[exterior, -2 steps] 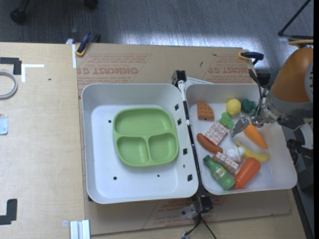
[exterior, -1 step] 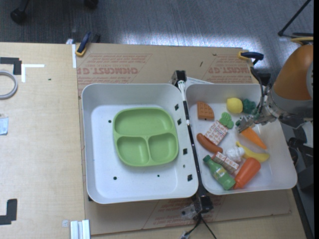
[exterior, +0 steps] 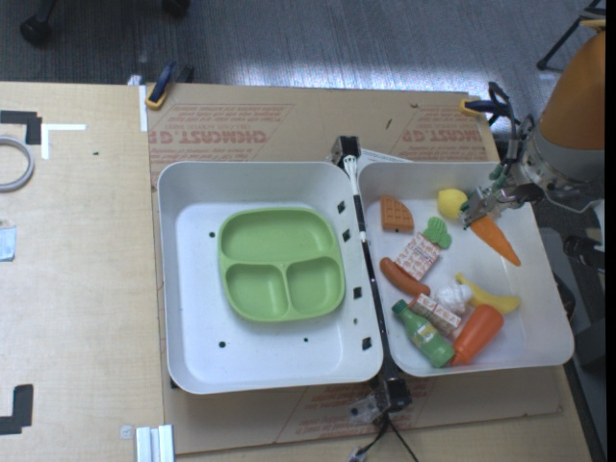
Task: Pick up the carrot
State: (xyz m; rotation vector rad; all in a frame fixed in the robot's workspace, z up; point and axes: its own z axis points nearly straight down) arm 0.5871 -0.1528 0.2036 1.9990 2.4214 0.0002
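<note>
White bins, two, side by side on the surface: the left bin (exterior: pixel 183 287) carries one green three-compartment plate (exterior: pixel 282 264); the right bin (exterior: pixel 549 349) carries the loose items. Count in the right bin: one carrot (exterior: pixel 497 239), one yellow lemon (exterior: pixel 451 201), one waffle-patterned biscuit (exterior: pixel 396 215), one small green leafy piece (exterior: pixel 438 232), one pink-and-white checked packet (exterior: pixel 417 256), one red sausage (exterior: pixel 405 278), one banana (exterior: pixel 489 299), one green bottle (exterior: pixel 422 334), one larger orange vegetable (exterior: pixel 477 334), and one small red-and-white wrapped piece (exterior: pixel 438 308). Carrot: lies in the upper right part of the right bin, point toward the lower right, blunt end directly under the claw (exterior: pixel 488 200). Claw: entered from the right, set at the carrot's upper end and seemingly touching it; how far open it is cannot be told, nor whether it grips the carrot.
</note>
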